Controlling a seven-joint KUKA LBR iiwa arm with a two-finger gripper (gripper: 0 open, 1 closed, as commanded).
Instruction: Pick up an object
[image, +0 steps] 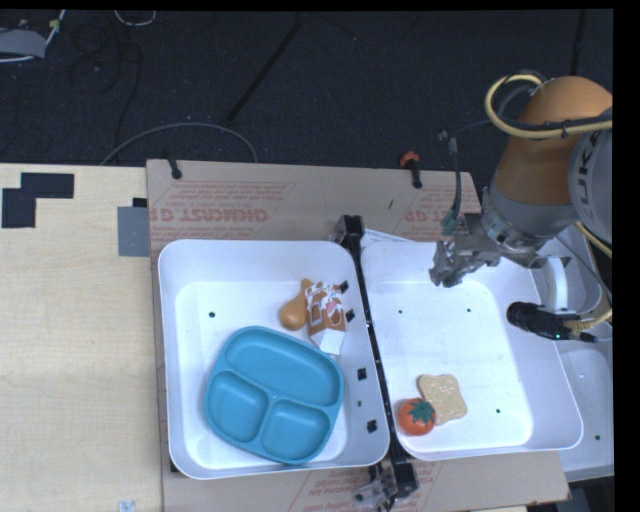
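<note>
My gripper (449, 273) hangs over the back edge of the right bin (500, 300), its dark fingers pointing down; nothing shows between them. At the right bin's front left lie a red tomato (415, 416) and a tan slice of bread (444, 396), touching each other. In the left bin (190, 300) a blue divided plate (272, 394) lies at the front. Behind the plate, near the divider, sit an orange-brown toy piece (295, 310) and a brown and white patterned item (326, 309).
The black divider clamp (362, 330) runs between the two bins. A black handle-like part (535, 319) juts in at the right bin's right rim. Cables cross the dark floor behind the bench. Bare white floor fills the middle of the right bin.
</note>
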